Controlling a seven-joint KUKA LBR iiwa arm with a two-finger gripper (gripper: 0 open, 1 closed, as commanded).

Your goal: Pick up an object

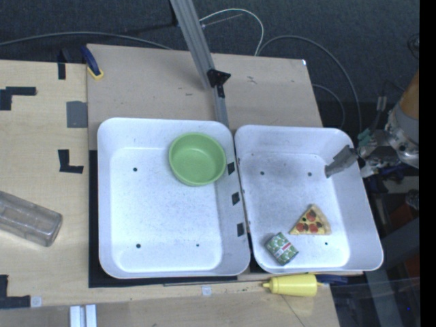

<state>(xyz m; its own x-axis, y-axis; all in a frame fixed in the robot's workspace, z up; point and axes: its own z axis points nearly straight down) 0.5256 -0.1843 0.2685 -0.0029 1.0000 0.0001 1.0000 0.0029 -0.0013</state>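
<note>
The pincer [338, 162] hangs over the upper right corner of the right bin [272, 136], at that bin's right rim; whether it is released or clenched cannot be told from this view, and nothing shows in its grip. Behind it the wrist runs off toward the right, with a bit of the orange band [411, 95] showing above.

Taking the right bin as the landmark: a toy pizza slice [311, 221] lies on its floor toward the lower right, point upward, and a small green box [281, 247] lies just beside the slice, lower and to the left, near the bin's bottom wall. Both are well apart from the pincer. Just outside the bin's bottom rim, on the counter [266, 94], a yellow bottle [293, 285] lies on its side. Touching the bin's left rim is the left bin [116, 203], with a green bowl [197, 159] standing upright in its upper right part, close to the shared edge. A grey metal pole [194, 33] slants up from the point above where the two bins meet. Far to the left of both bins, a clear plastic container [27, 218] lies on its side on the light wooden surface.
</note>
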